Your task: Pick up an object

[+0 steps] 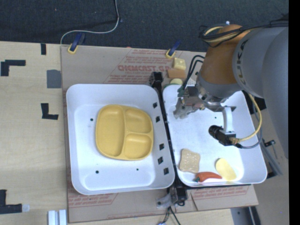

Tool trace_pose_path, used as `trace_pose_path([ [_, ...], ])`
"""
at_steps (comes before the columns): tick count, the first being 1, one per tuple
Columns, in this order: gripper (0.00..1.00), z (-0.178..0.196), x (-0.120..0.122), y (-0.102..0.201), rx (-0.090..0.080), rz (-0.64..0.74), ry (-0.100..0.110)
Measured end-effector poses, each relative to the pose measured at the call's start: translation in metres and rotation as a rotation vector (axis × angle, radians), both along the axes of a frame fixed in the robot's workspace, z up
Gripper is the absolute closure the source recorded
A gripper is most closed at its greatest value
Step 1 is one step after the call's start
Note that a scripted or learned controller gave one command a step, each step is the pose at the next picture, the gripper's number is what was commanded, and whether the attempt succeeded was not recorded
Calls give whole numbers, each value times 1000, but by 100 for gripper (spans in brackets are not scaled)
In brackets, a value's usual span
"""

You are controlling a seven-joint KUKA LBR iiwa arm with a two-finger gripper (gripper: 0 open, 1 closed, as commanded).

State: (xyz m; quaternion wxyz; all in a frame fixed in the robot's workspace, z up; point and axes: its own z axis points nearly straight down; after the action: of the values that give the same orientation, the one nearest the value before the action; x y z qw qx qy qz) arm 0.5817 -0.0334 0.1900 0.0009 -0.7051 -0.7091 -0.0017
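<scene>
Objects to pick lie in the right bin (243, 175): a tan cracker-like square (190, 161), a pale yellow oval piece (226, 168) and a small red-orange piece (207, 176), clustered near its front edge. The left bin (75, 139) holds a large yellow divided tray (124, 131). The gripper (185, 108) hangs over the right bin's back left; I cannot tell how its jaws stand. It should centre above one piece before descending.

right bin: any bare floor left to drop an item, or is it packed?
Right bin has bare floor mid-bin, between the hand above and the cracker below. The near edge is crowded: cracker, red pepper, yellow piece. In the left bin, the yellow tray leaves bare floor as a border strip around it.
</scene>
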Motion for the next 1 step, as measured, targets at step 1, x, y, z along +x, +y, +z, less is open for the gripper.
trace_pose_path([
  [1,0,-6,2,-4,-3,-4,3],
])
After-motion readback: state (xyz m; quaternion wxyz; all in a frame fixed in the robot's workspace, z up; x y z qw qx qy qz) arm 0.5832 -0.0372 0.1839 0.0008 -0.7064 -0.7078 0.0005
